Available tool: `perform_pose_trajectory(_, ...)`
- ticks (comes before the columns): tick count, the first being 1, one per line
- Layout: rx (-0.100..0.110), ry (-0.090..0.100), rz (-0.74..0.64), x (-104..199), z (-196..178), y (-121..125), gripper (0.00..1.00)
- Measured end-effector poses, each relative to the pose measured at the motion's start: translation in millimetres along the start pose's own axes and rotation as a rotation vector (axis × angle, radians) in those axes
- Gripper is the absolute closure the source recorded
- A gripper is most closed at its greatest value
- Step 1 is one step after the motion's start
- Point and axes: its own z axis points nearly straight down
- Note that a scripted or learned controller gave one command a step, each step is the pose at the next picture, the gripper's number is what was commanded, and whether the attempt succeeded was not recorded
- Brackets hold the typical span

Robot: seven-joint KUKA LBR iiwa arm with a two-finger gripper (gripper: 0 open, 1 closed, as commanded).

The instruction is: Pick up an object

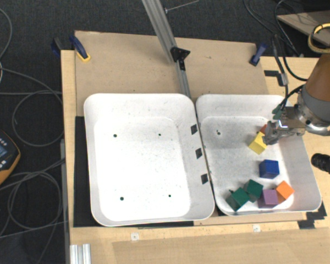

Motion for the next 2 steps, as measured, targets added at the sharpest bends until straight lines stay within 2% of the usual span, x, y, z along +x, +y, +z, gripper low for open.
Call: perform_pose_trajectory(2,0.001,0.000,-0.001,112,8,-19,1.00)
